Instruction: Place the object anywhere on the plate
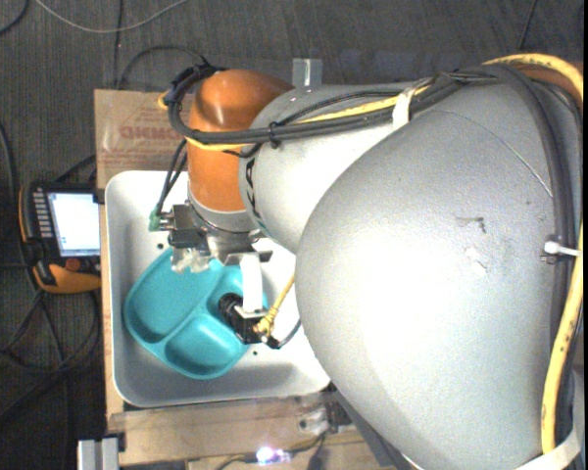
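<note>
Camera view: you see the teal divided plate (171, 313) lying in the white bin (127, 196) at left, toward its near side. Gripper (202, 253) hangs over the plate's far rim; you cannot tell whether it is open or closed. Grey arm (421, 262) covers the right.

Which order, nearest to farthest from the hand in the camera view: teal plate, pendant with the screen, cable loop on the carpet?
1. Teal plate: directly under the hand, in the white bin.
2. Pendant: outside the bin, at the view's left.
3. Cable loop: on the carpet, top left.
</note>
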Robot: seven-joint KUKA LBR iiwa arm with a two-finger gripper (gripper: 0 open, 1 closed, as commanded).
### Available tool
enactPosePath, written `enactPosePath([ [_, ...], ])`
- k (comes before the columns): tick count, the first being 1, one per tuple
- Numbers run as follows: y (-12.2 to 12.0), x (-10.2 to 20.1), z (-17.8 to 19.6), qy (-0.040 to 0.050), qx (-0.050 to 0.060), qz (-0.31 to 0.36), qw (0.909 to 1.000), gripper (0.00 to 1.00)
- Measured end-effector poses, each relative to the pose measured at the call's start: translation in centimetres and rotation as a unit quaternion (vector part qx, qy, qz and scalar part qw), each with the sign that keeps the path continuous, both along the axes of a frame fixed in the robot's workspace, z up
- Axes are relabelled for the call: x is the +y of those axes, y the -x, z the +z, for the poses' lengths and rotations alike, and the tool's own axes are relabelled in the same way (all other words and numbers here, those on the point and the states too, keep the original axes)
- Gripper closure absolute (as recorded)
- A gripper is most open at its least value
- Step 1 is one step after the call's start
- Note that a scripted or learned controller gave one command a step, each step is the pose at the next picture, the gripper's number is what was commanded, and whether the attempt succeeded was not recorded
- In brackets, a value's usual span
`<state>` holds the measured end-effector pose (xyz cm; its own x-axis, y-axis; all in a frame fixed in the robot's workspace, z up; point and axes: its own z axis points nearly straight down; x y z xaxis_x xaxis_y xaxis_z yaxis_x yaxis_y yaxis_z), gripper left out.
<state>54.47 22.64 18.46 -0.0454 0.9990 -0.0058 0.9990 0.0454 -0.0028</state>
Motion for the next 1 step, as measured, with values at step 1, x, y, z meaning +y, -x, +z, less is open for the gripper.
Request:
enactPosePath([
  [1, 4.06, 0.17, -7.19, -0.0041, -0.004, 0.081, 0.9967, 1.0],
])
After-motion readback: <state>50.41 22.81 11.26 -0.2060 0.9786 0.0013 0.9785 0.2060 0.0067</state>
